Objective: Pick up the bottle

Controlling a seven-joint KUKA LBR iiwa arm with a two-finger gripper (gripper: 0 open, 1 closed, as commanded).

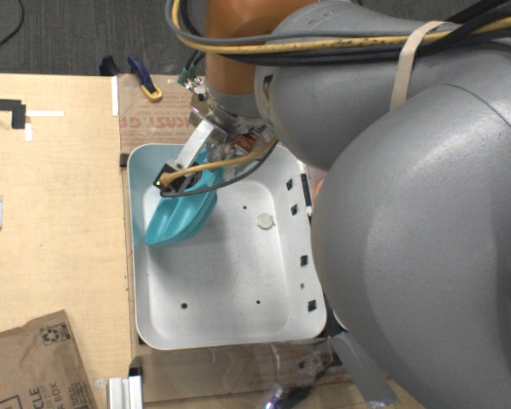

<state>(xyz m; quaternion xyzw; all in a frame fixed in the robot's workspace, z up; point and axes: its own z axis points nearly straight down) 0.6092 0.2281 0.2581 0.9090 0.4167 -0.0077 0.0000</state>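
Camera view: arm (238, 24) over teal bottle (177, 218) in white bin (213, 318); grip state indiscernible.

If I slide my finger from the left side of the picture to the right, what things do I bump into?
Small black L-shaped piece → turquoise plastic bottle → small white round disc → big grey robot arm.

White bin (230, 313), small pale disc (265, 221) on its floor, brown cardboard (34, 365) on wooden bench (60, 203), blue-handled clamp (145, 78) beyond.
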